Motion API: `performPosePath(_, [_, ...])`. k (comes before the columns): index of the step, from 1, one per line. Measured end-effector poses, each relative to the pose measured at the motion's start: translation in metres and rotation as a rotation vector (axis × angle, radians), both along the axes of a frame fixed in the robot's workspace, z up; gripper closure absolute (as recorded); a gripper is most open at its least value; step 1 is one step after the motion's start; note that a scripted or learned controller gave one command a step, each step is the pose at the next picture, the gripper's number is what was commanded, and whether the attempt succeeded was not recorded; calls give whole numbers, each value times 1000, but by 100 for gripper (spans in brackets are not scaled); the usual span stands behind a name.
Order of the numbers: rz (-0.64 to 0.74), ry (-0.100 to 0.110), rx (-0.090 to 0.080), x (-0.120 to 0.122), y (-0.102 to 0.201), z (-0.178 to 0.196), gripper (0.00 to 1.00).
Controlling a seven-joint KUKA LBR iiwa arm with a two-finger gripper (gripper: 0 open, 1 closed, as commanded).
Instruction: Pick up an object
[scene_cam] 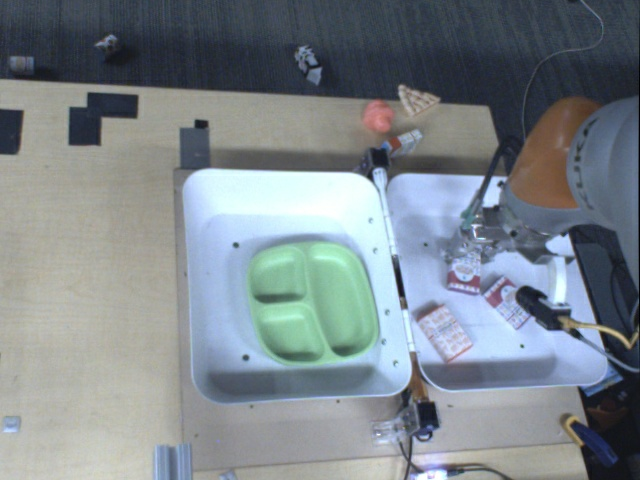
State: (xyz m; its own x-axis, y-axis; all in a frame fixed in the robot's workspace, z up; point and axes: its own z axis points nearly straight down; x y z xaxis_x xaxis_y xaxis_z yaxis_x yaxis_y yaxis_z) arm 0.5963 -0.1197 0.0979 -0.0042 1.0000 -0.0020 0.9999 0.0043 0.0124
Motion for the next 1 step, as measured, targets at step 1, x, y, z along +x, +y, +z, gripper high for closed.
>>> performPosePath(1, [2,6,3,-24,74,120,100])
